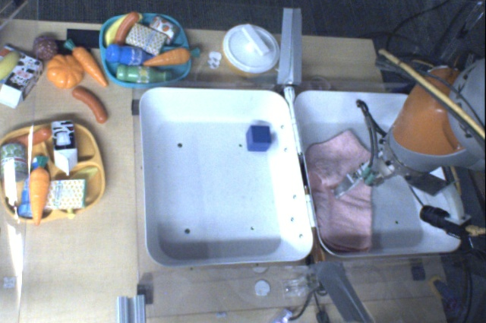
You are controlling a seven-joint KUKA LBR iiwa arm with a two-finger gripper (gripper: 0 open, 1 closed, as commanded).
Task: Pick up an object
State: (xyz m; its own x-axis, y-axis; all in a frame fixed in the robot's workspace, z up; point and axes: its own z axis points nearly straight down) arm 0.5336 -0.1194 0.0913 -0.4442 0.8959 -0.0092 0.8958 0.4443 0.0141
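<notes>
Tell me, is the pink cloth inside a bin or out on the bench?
Inside. The pink cloth lies rumpled on the floor of the right bin, under the gripper.

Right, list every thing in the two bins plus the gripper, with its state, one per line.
blue cube: resting on the left bin floor, untouched.
pink cloth: lying rumpled in the right bin.
gripper: down at the cloth, fingers too blurred to judge.

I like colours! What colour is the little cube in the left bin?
Blue. The cube shows clearly in the camera view.
</notes>
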